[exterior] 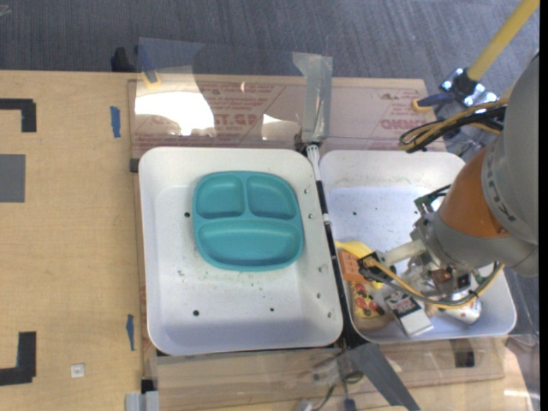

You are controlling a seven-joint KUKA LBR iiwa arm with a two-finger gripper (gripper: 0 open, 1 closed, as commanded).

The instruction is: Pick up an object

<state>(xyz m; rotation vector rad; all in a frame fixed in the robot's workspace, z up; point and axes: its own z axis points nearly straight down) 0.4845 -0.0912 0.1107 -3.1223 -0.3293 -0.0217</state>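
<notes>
My gripper (417, 282) is low in the right bin (377, 199), near its front edge, with cables wrapped around it. Just left of it lie a yellow object (354, 253) and a flat, colourful packet (366, 301). A small white block (417, 322) sits right below the gripper, and a pale rounded object (467, 312) lies to its right. The arm's grey body and orange band (475, 208) hide the right part of this bin. Whether anything is held is hidden by the gripper's body.
The left bin (163, 272) holds a teal divided plate (248, 219) in its upper middle. A raised divider (327, 238) separates the two bins. Clear plastic and cardboard stand behind the bins. A yellow pole (505, 32) slants at the top right.
</notes>
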